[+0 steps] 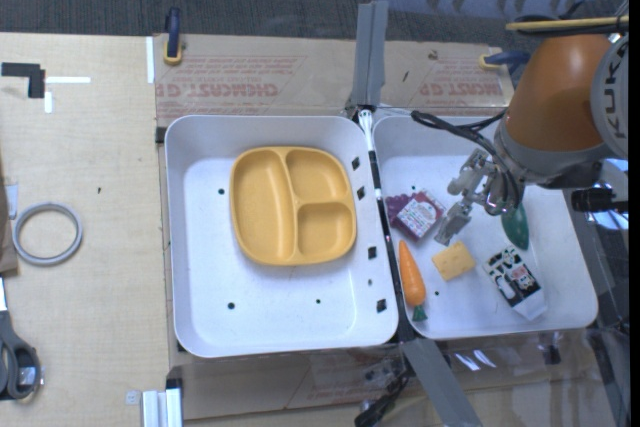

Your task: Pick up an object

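The gripper (pixel 462 215) hangs over the middle of the right bin (pixel 560 315), its fingers parted and nothing between them, so the pick is not yet made. Just below it, toward the bin's front edge, lies a yellow block (pixel 454 262), and just to its left a purple packet (pixel 415 213); either looks like the nearest candidate, though I cannot tell which is aimed at. An orange carrot (pixel 411 275) lies along the bin's left wall, a green piece (pixel 516 227) sits under the wrist, and a black-and-white carton (pixel 513 279) rests near the front right corner. The left bin (pixel 200 315) carries a yellow divided plate (pixel 293 205) in its middle. What is left, in my judgement, is the descent, closing and lift
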### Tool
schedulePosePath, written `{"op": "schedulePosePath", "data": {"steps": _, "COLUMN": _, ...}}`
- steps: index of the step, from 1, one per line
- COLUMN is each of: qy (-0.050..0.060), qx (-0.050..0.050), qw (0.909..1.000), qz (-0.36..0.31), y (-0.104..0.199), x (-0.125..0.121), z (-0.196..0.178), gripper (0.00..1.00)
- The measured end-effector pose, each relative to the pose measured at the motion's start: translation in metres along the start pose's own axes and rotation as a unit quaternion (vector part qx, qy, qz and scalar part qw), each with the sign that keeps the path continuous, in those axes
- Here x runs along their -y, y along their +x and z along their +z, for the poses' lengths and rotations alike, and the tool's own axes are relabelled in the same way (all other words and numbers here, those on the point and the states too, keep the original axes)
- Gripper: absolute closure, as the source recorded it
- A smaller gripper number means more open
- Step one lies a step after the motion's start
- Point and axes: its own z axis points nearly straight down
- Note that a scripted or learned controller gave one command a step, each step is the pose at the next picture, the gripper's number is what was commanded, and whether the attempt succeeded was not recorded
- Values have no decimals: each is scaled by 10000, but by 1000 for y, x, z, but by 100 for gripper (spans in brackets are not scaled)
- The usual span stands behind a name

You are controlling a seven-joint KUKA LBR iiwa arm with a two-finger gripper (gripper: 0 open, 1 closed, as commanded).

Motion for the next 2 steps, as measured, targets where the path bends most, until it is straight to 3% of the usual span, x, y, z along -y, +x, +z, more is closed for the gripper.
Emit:
{"op": "schedulePosePath", "data": {"steps": 1, "qy": 1, "qx": -1, "qw": 10000, "qz": 0, "y": 0, "x": 0, "z": 0, "gripper": 0}}
{"op": "schedulePosePath", "data": {"steps": 2, "qy": 5, "qx": -11, "qw": 9983, "qz": 586, "y": 47, "x": 70, "z": 53, "gripper": 0}}
